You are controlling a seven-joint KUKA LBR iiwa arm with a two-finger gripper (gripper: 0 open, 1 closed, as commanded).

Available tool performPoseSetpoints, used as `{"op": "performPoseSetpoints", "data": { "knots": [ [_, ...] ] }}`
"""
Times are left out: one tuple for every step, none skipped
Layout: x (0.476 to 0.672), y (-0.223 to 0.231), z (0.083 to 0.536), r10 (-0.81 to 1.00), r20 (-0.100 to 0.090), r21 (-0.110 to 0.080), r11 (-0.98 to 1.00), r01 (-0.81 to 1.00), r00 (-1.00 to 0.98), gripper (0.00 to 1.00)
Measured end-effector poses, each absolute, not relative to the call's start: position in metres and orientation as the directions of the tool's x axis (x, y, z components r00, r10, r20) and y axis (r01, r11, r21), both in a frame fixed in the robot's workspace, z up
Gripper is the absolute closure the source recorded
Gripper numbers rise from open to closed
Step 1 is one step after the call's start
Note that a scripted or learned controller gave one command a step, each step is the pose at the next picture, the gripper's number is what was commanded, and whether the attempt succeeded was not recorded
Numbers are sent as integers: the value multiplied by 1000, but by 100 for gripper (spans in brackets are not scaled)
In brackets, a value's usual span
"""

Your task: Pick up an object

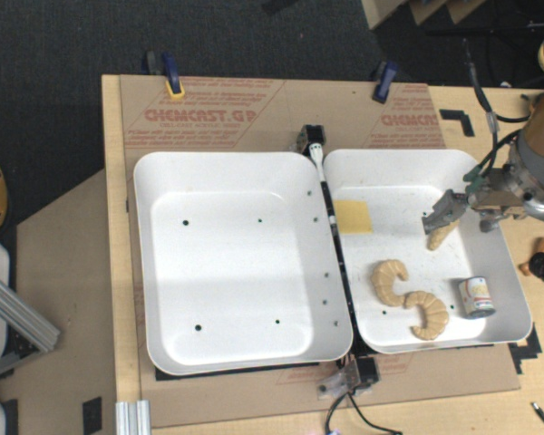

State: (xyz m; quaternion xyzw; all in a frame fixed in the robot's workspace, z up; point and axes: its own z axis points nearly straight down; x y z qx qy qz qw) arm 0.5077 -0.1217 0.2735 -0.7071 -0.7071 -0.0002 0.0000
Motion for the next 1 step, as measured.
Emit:
{"op": "performPoseSetpoints", "data": {
  "knots": [
    [508, -122, 284, 1000, -1, 3, 1, 1000, -1, 100]
  ]
}}
